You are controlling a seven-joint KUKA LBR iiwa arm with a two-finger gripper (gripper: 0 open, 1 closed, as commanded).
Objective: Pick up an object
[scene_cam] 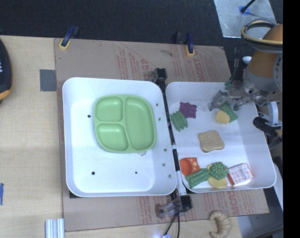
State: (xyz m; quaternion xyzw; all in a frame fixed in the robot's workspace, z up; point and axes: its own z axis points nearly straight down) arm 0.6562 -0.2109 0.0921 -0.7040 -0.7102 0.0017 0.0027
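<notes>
The arm comes in from the upper right of the frame, and its hand (228, 102) sits low in the right bin (261, 148), spread fingers down around a small yellow and green toy (224, 115) near the bin's upper edge. The fingers look parted, straddling the toy and not yet pinched on it, so nothing is held.

The rest of the bin's load lies lower and to the left: a purple piece (188, 109) and a green pod (179, 120) by the divider, a tan bread slice (210, 141) mid-bin, and a cluster along the bottom edge with a red piece (189, 165), a broccoli toy (218, 170) and a red and white packet (240, 173). The left bin (80, 172) carries a green divided plate (125, 123).

I'd say this is the grasp step itself. Next the fingers need to close squarely on the yellow and green toy, then lift straight up; the piece looks small and rounded, so it could squirt out sideways.
</notes>
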